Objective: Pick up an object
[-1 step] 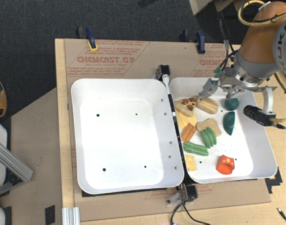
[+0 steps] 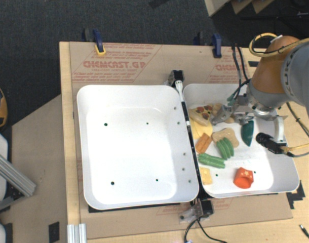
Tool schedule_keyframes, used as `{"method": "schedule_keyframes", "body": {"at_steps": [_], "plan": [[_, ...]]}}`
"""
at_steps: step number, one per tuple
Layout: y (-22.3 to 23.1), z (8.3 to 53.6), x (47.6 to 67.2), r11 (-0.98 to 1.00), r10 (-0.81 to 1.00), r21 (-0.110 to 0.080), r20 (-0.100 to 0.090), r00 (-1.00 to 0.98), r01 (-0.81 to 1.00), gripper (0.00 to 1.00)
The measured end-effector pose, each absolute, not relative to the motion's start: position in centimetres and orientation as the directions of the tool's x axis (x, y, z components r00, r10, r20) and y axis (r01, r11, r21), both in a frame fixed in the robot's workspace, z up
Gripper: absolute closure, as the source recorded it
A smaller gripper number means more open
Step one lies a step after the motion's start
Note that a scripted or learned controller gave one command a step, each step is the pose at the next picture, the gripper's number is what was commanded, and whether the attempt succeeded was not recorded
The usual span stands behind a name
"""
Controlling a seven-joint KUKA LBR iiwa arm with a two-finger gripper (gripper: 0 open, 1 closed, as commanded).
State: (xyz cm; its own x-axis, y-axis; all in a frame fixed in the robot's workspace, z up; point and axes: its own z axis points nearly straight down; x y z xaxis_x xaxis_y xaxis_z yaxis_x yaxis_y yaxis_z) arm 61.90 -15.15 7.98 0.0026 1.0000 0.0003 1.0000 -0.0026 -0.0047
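Hovering low in the right bin (image 2: 276, 186), the gripper (image 2: 234, 114) is placed beside the toy foods (image 2: 218, 146); nothing is lifted yet. Whether the jaws are open cannot be told.

Two bins sit side by side on the tabletop (image 2: 144, 59), touching along their inner walls. The left bin (image 2: 93, 100) holds nothing I can see. The right bin (image 2: 286, 178) holds a cluster of toy food (image 2: 218, 146) toward its left side, and the claw (image 2: 240, 116) hangs over its far part.
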Motion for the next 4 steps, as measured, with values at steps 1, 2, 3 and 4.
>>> {"method": "schedule_keyframes", "body": {"at_steps": [1,2,3,4], "plan": [[-20.5,8.7,53.0,0.005,1.0,-0.001,0.025,-0.005,1.0,0.0],[-20.7,8.6,60.4,0.004,1.0,0.007,-0.003,-0.004,1.0,0.0],[-12.0,12.0,67.0,0.008,1.0,0.007,0.0,-0.008,1.0,0.0],[-10.7,9.1,64.0,-0.003,1.0,0.018,-0.005,0.003,1.0,0.0]]}}
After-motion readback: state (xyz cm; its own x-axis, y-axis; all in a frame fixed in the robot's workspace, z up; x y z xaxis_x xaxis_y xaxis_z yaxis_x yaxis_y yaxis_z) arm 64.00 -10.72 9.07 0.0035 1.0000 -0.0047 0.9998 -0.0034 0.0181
